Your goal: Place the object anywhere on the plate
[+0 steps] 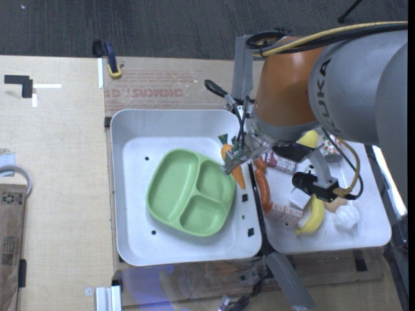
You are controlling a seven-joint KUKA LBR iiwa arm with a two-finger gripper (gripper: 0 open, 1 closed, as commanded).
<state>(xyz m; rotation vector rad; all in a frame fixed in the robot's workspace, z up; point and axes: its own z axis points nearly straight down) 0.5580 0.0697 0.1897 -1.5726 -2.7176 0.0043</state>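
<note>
A green plate (188,196) with three compartments lies in the left white bin (130,173). An orange carrot (238,175) with a green top hangs tilted at the plate's right rim, close to the wall between the two bins. My gripper (232,163) reaches down from the right, its thin fingers shut on the carrot's upper part. The orange wrist band and grey arm cover much of the right bin's back.
The right bin (324,241) holds a banana (312,217), a red-orange sausage-shaped thing (262,185), a white crumpled thing (347,218), a yellow thing (308,138) and a small packet (281,210). A brown paper bag (11,229) lies far left on the bench.
</note>
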